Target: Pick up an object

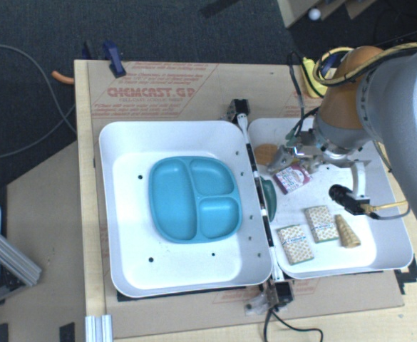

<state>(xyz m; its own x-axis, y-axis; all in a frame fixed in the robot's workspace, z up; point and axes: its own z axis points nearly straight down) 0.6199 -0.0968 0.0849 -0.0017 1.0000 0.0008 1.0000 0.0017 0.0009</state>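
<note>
Hand (291, 155) sits low over red-patterned packet (291, 179), grip perhaps hidden.

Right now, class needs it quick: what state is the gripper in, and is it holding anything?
Gripper: low in the right bin, at the maroon-and-white packet; open, shut or holding cannot be told.
</note>
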